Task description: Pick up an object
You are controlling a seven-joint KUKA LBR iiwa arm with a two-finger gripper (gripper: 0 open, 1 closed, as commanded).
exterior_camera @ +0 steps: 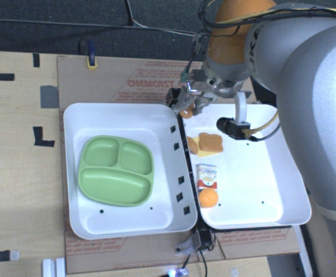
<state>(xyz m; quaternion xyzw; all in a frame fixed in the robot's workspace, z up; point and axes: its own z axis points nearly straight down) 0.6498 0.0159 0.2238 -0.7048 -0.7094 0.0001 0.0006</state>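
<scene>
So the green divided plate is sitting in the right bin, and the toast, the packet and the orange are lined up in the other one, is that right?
Not quite. The camera view shows the green divided plate in the left bin, not the right one. The toast, the packet and the orange are lined up in the other one, the right bin, along its left side.

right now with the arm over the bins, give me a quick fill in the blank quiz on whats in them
1. The green divided plate lies in the ____ bin of the camera view.
2. The round fruit in the right bin is ____ in colour.
3. The slice of toast lies ____ from the camera than the small packet.
4. The gripper hangs above the ____ edge of the bins.

Missing words: left; orange; farther; far
</scene>
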